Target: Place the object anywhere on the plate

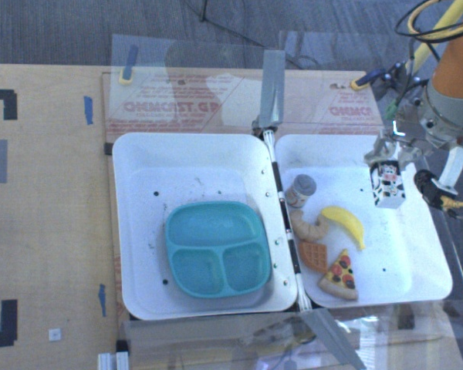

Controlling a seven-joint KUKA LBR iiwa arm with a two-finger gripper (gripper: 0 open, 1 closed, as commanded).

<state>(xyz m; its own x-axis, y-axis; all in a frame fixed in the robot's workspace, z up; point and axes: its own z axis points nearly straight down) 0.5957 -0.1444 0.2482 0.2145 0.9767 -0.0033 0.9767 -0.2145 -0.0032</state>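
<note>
Camera view: claw [387, 177] clamped on cow-patterned carton [388, 187], its print unreadable.

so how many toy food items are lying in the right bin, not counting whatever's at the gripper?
5: a can at the divider, a croissant below it, a banana mid-bin, a waffle and a pizza slice near the front.

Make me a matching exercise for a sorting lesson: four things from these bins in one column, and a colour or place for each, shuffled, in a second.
Things:
1. plate
2. banana
3. pizza slice
4. small carton

Descriptions:
A. black and white, at the gripper
B. teal, in the left bin
C. near the right bin's front edge
D. yellow, curved

Pairs: 1-B, 2-D, 3-C, 4-A
</note>
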